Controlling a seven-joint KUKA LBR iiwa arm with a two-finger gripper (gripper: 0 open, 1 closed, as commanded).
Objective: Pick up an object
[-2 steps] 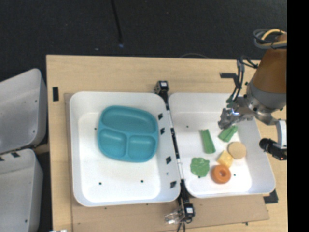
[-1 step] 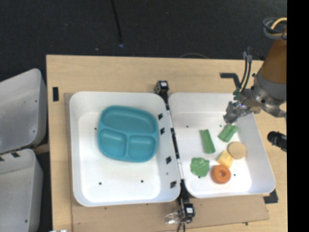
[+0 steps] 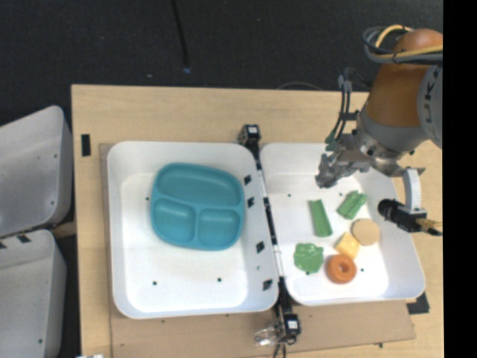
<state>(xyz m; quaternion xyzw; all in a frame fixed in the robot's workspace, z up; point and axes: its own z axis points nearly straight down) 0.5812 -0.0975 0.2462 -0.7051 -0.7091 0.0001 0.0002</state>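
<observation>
Several small things lie in the right bin (image 3: 298, 162): a long green strip (image 3: 320, 218), a shorter green piece (image 3: 350, 204), a green leafy lump (image 3: 308, 257), a yellow block (image 3: 346, 244), a tan round disc (image 3: 365, 232) and an orange ring (image 3: 342, 268). My gripper (image 3: 329, 171) hangs over the bin's upper middle, above and just behind the long green strip. Nothing shows between its fingers, and I cannot make out how they stand.
The left bin (image 3: 134, 274) holds a teal divided plate (image 3: 197, 206). A ridge with black clips (image 3: 265, 215) separates the two bins. The arm's grey and orange body (image 3: 399, 103) looms over the right bin's far right corner. White chairs (image 3: 30, 170) stand at the left.
</observation>
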